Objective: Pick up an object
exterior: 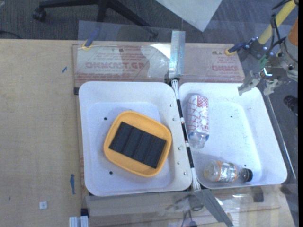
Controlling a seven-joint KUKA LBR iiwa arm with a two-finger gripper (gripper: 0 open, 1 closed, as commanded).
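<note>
A small bottle (228, 172) with a dark cap lies on its side at the near edge of the right bin (270, 141), long axis running across the bin. Beyond it a second bottle (198, 119) with a red-and-white label lies lengthwise against the divider. The claw (258, 82) hovers over the bin's far right corner (open or clenched, I cannot tell), so both bottles lie leftward and nearer. The left bin (92, 126) holds a yellow tray (137, 143).

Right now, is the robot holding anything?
No. The gripper hangs over the right bin's far corner with nothing between its fingers; both bottles lie in the bin.
</note>
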